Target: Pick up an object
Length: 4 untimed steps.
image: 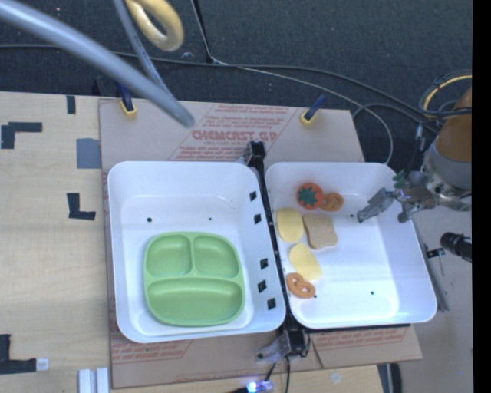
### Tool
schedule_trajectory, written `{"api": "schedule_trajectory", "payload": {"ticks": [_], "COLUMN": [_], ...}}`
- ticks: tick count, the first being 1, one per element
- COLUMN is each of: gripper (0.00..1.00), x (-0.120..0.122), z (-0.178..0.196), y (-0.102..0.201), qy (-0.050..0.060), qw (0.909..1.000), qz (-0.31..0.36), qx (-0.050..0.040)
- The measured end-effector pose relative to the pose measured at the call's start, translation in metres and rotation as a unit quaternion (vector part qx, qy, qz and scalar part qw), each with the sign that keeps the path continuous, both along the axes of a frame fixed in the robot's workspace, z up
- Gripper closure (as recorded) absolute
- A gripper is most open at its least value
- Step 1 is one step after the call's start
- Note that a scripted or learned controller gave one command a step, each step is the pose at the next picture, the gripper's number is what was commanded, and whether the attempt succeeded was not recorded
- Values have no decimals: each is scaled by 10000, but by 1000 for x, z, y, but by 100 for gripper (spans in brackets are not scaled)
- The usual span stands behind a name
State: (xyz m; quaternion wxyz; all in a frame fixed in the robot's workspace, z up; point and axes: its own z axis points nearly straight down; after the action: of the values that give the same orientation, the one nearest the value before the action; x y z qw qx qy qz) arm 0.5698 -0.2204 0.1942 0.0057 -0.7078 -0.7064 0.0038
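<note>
The end effector [381, 204] hangs released over the right bin's [399, 303] far right edge, grasping nothing. Toy food lies near that bin's left wall: tomato [308, 195], bread slice [320, 230], and pretzel [300, 285].

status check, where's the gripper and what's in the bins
Gripper over right bin's far right edge, nothing held. Toy food clustered at bin's left: tomato, bread slice. Green plate in left bin. Path clear.

The grey arm with its orange band [454, 138] is cut off at the frame's right side, so most of it goes unseen. Its gripper [390, 201], at the right bin's upper right rim, is too small and blurred to tell how it stands. A blurred grey tube [100, 54] and yellow loop [157, 21] run off the top edge.
</note>
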Motion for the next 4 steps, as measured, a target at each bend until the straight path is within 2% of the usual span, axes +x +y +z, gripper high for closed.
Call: {"api": "schedule_trajectory", "payload": {"ticks": [1,2,3,4], "gripper": [0,0,0,100], "x": [3,4,5,6], "z": [7,-57,-108,-94], "y": [0,0,0,0], "qy": [-62,-42,-74,-97], "qw": [10000,10000,10000,9999], "qz": [17,17,11,23], "qx": [-16,-14,-26,-37]}}
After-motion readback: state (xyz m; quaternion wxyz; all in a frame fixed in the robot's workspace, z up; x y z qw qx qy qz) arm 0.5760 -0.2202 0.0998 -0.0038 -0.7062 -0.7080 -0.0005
